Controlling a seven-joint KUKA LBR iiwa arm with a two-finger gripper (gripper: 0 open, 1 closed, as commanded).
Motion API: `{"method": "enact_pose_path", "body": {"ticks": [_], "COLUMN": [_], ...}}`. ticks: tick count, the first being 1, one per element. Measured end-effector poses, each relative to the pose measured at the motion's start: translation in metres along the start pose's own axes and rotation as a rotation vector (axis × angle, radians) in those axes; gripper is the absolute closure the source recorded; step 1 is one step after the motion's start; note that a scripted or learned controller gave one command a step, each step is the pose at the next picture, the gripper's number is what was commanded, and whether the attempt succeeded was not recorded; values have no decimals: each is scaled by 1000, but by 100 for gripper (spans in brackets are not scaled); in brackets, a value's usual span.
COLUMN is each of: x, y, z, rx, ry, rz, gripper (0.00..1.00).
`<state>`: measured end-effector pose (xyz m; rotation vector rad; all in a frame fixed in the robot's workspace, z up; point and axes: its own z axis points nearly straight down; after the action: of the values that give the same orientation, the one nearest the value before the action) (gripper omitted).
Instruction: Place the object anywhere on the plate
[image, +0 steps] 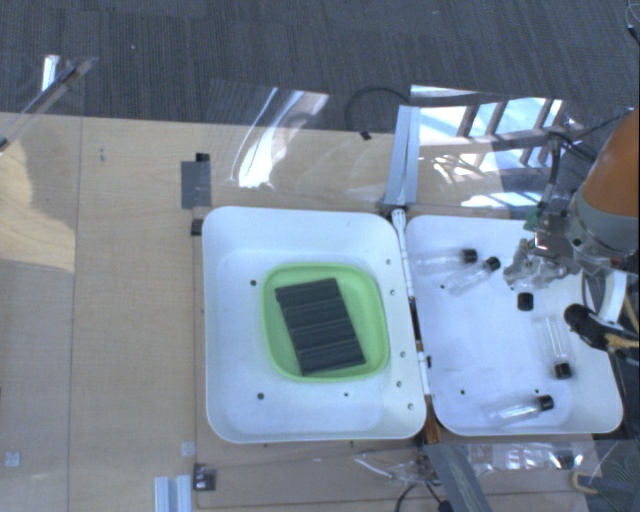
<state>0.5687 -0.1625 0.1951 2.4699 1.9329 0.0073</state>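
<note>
Dark ribbed block (319, 326) already lies on green plate (375, 325), centre of left bin (230, 300). Gripper (537, 262) sits at 3 o'clock above right bin (470, 360), among clear vials (525, 407); finger state: cannot tell. Placement looks complete.

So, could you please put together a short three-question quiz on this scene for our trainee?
1. True or false: the dark ridged block lies on the green plate.
2. Which white bin holds the clear vials with black caps: A) left bin B) right bin?
3. Fill in: the gripper is over the ____ bin.

Key: 1 true; 2 B; 3 right.
</note>
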Motion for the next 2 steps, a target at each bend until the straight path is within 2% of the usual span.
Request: {"method": "enact_pose_path", "body": {"ticks": [1, 2], "x": [99, 177], "y": [-25, -59], "z": [10, -28], "rx": [4, 0], "ry": [1, 2], "rz": [-37, -247], "gripper": [100, 100]}}
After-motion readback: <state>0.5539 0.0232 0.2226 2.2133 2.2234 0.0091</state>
